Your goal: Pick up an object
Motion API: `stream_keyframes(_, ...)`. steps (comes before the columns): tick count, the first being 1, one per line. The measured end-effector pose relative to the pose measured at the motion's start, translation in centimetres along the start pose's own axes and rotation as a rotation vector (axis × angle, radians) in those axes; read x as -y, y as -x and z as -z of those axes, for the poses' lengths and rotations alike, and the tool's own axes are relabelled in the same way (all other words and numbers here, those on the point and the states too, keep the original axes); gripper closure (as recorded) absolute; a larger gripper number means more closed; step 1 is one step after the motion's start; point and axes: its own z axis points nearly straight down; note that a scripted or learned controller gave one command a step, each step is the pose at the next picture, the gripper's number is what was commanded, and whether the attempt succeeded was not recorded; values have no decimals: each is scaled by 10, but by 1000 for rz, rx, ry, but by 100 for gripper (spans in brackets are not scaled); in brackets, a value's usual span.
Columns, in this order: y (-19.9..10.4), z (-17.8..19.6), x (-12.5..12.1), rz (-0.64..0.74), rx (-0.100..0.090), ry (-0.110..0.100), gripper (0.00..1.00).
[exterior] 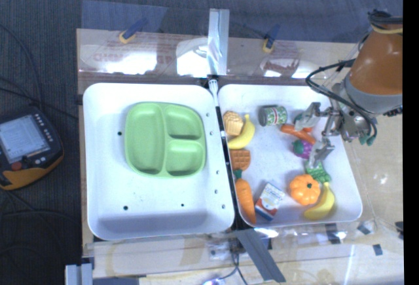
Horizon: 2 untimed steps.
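Observation:
The right bin [347, 166] holds several toy foods. Along its left side lie a yellow banana [243, 135], a bread roll [231, 121], a waffle [240, 159] and a large carrot [243, 196]. A green-labelled can [272, 114] lies near the back. Toward the front are a small carton [268, 201], an orange pumpkin [304, 189] and a second banana [321, 206]. My gripper [316, 132] hangs open over the right part of this bin. Its fingers straddle a small orange carrot [296, 132] and purple grapes [302, 148], with nothing held between them.
The left bin [105, 211] carries a green divided plate [165, 139]. A green leafy piece [320, 174] lies just under the gripper's near finger. The arm's orange band [380, 64] sits over the bin's back right corner. A pendant [29, 146] rests on the floor at the left.

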Motion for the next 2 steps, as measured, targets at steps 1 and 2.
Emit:
stream_keyframes(1, 34, -88, 11, -53, 8, -1, 0)
stream_keyframes(2, 9, -94, 10, -111, 16, -1, 0)
